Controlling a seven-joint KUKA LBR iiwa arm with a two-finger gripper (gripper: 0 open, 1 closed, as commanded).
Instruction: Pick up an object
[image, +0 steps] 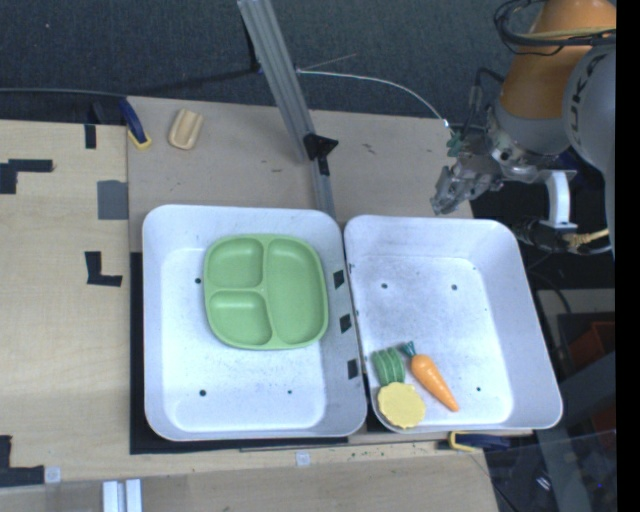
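Three small toy foods lie close together in the near corner of the right bin (440, 245), and this crowding is the main risk for the pick. The orange carrot (435, 382) lies slanted, the green ridged piece (389, 366) is just beside it on the left, and the yellow round slice (401, 405) sits at the near edge, touching or almost touching the bin wall. If the hand (452, 190) comes down among them, I judge that one finger could land on a neighbour and push things aside, or it could strike the raised rim. The carrot is tapered and may slip out; the flat slice gives little to grip. At this moment the hand hangs above the far edge of the right bin, well apart from the toys, with nothing between its fingers; whether the fingers are spread or pressed together I cannot tell, because they are too small and blurred. Counting: two white bins, one green divided plate (266, 291) in the left bin (170, 330), one carrot, one green piece, one yellow slice. On the table (220, 160), far left, rest one tan block (185, 129) and one blue-and-yellow item (134, 124).
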